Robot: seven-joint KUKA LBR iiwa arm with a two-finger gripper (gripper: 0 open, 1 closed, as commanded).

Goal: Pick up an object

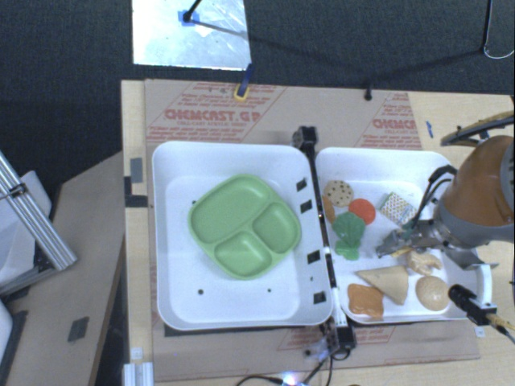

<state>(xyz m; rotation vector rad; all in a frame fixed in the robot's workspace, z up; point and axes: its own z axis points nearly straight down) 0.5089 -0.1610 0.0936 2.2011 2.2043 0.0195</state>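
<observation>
Camera view, looking down at a slant on the desk (133,215). Two white bins side by side: left bin (173,296) bearing a green divided plate (244,226); right bin (378,158) crowded with toy food. Among the candidates for picking: a spotted cookie (339,191), a red tomato-like ball (362,211), a green broccoli piece (348,232), a small checkered packet (396,207), a tan wedge (389,281), an orange-brown slab (365,299), a pale round piece (432,292) and a pale scrap (422,260) just under the arm.

Arm reaching in from the right, orange band above the wrist, claw (394,244) low inside the right bin between the broccoli piece and the pale scrap, near the checkered packet. Too dark and small to tell whether spread or pressed together; cannot tell. Nothing plainly between the tips.

Progress, as a judgement: descent into the bin apparently reached, grasp unconfirmed, lift not yet done. All pieces lying on the bin floor.

Writing: "CHEMCAST GP" in red, printed on the brown sheet (211,111) beneath the bins, repeated at the right, partly readable.
</observation>
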